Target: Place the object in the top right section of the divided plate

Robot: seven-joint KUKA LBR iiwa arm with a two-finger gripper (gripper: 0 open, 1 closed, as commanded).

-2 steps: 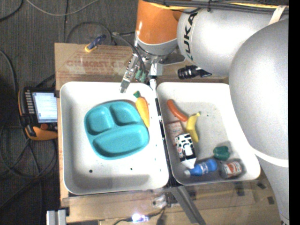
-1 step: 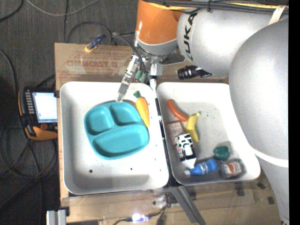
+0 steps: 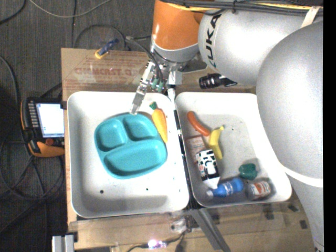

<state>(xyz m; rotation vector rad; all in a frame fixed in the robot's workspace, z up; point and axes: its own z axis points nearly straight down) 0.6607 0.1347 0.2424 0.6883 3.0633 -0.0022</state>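
Note:
A teal divided plate (image 3: pixel 131 159) lies in the left bin (image 3: pixel 84 193), with two small sections at the back and one large section in front. An orange carrot (image 3: pixel 160 124) with a green top rests along the plate's right rim, beside the top right section, its leafy end pointing to the back. My gripper (image 3: pixel 137 101) hangs over the back edge of the left bin, just above the plate's far rim and to the left of the carrot's top. Nothing shows in its grasp.
The right bin (image 3: pixel 273 156) holds a red-orange sausage (image 3: pixel 197 122), a banana (image 3: pixel 216 140), a black-and-white bottle (image 3: pixel 208 164), a blue bottle (image 3: pixel 228 188), a green piece (image 3: pixel 248 169) and a can (image 3: pixel 259 189). A handheld pendant (image 3: pixel 44 122) lies left of the bench.

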